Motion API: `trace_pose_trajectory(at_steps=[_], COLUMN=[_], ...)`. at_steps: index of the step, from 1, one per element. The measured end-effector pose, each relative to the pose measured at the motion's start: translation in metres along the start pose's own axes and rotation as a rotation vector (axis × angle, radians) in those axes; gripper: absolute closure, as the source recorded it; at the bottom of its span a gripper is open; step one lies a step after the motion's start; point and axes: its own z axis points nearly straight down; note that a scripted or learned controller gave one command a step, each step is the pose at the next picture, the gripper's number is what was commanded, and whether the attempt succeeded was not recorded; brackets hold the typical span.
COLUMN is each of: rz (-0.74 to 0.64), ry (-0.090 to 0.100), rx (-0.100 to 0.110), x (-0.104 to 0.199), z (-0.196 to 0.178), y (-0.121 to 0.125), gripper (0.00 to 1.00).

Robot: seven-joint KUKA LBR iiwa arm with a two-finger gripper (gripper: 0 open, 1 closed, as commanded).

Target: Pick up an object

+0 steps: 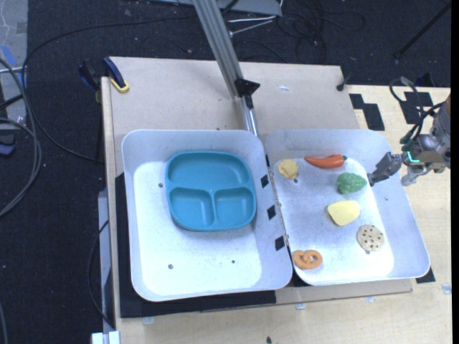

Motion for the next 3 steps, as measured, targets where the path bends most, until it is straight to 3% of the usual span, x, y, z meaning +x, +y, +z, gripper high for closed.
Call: trace_pose_trajectory(at_steps=[1, 3], rz=[0.0, 0.001], ry=[0.0, 0.001], rx=[-0.002, 0.002], x=[0.0, 0.004], z=[-0.001, 0.088], y=[0.0, 0.006], gripper=[0.0, 0.0])
